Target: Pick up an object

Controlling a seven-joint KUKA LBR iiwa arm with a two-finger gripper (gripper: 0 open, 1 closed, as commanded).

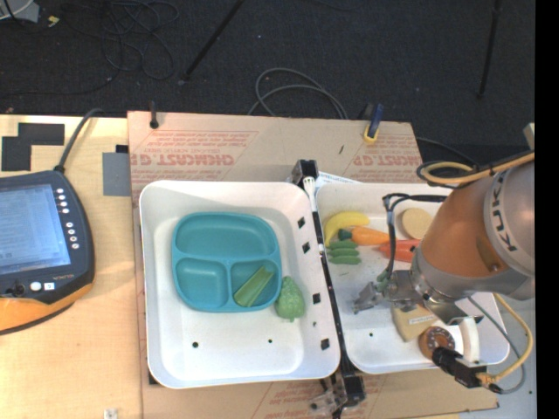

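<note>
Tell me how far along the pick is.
Nothing looks picked yet. The gripper is low inside the right bin, beside the banana, carrot and green vegetable, with no item visibly in it. Grasping and lifting an object remain.

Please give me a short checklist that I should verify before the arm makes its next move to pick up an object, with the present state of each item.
1. Gripper is over the right bin: ok.
2. Nothing shows between its fingers: ok, no object held yet.
3. Fingers open enough for a grasp: cannot tell, they look small and blurred.
4. Objects within reach in that bin: ok, banana, carrot and green vegetable lie close together above the gripper.
5. One object apart from the others: not ok, these three touch or overlap.
6. Left bin untouched: ok, teal tray sits flat with a green piece in its compartment.
</note>
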